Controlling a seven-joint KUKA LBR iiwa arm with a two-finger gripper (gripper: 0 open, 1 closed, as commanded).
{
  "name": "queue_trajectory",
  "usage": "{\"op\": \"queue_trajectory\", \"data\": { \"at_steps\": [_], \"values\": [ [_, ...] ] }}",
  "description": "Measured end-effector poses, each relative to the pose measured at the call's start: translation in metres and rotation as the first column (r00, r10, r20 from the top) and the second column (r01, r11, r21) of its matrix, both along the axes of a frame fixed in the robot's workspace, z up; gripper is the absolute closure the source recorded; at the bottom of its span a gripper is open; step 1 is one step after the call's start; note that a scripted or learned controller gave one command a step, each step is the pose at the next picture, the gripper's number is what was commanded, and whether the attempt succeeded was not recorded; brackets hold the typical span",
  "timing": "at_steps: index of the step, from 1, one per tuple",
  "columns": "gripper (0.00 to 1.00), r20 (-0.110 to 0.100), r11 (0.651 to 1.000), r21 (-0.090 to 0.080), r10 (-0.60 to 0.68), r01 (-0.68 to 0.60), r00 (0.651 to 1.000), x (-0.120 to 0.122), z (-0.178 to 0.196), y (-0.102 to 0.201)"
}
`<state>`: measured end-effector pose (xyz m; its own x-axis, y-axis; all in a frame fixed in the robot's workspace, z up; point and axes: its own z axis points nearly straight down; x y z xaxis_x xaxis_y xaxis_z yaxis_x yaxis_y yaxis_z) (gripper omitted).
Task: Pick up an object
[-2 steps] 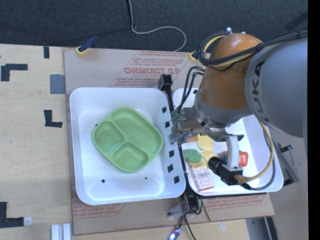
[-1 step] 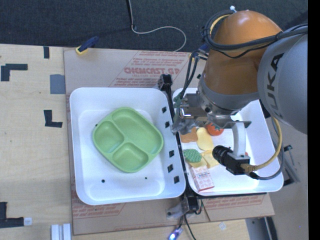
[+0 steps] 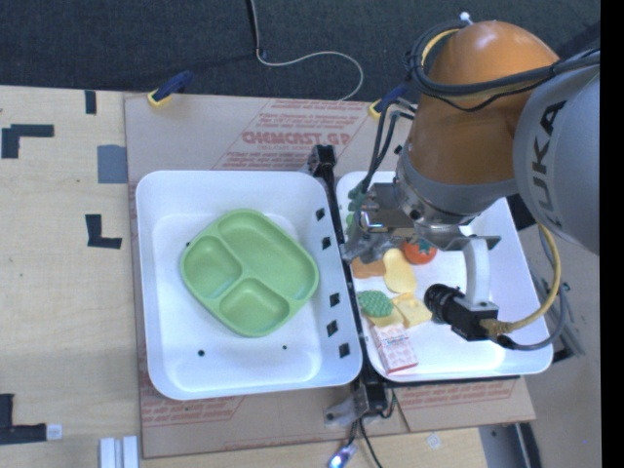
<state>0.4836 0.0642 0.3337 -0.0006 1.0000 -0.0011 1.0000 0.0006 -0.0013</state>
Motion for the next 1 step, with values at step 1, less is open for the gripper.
{"op": "queue_trajectory", "data": {
  "at_steps": [1],
  "values": [
    [1.0, 0.003, 1.0, 0.002, 0.005, -0.005, 1.0, 0.0002, 0.0404, 0.0288]
  ]
}}
